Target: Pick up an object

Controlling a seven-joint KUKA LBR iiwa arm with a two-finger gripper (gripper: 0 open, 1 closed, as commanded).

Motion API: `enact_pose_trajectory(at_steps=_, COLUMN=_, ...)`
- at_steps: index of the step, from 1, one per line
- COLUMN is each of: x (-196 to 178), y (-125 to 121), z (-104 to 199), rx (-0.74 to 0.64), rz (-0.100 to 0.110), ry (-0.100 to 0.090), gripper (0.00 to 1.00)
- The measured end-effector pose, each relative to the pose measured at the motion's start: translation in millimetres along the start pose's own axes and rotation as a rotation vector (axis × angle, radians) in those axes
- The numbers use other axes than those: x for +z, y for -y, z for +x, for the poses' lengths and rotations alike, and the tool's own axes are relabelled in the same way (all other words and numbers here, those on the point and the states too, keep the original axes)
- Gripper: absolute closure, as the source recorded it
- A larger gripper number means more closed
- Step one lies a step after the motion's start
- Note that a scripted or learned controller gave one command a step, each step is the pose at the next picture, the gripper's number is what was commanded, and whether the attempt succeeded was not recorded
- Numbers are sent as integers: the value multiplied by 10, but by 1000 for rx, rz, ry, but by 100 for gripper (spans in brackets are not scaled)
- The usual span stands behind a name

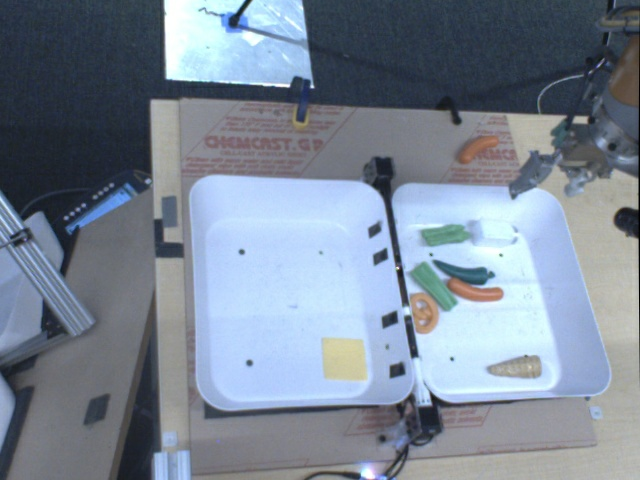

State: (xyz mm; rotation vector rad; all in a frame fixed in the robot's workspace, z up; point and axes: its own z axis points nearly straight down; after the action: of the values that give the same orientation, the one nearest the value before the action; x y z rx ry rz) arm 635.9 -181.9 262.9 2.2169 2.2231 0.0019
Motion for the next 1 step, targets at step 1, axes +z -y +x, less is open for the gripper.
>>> enact_pose_trajectory(at_steps=1, x=-115, y=-10, z=0, rx=-4, rz=-4, ry=1, gripper=100)
